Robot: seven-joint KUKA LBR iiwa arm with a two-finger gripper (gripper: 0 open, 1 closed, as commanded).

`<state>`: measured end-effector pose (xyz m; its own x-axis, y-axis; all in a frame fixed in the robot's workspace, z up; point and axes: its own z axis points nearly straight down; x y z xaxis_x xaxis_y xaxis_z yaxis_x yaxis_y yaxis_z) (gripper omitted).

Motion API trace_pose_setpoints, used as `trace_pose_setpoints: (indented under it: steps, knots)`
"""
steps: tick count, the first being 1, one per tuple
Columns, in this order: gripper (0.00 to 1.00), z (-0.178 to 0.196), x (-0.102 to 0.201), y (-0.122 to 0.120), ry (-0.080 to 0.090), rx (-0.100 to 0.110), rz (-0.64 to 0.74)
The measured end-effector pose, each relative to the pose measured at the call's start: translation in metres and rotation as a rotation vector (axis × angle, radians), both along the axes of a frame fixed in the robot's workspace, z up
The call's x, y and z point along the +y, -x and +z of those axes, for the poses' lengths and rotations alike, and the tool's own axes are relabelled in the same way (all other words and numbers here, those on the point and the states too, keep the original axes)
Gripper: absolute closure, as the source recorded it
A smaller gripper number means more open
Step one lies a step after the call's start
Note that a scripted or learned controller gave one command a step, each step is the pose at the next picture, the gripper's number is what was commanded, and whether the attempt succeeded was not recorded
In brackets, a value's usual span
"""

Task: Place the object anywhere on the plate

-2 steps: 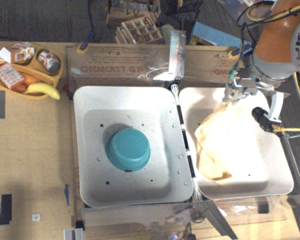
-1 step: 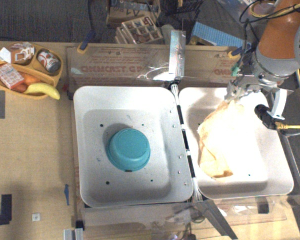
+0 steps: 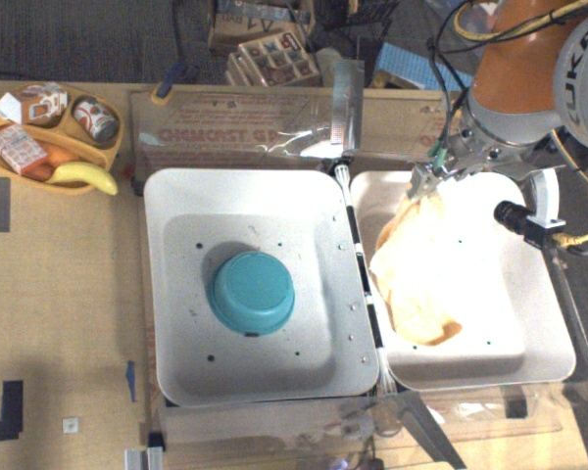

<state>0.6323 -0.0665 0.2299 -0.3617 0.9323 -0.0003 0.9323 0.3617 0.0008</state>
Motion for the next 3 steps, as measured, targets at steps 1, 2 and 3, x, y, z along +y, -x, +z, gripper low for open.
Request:
trace_pose_setpoints:
  steps: [1,2,3]
  knots:
    - [1.00,-0.005,0.058,0.005,0.000,0.000,0.399]
    - [1.00,-0.014,0.105,0.015,0.000,-0.001,0.797]
    - [1.00,-0.005,0.152,0.024,0.002,-0.006,1.193]
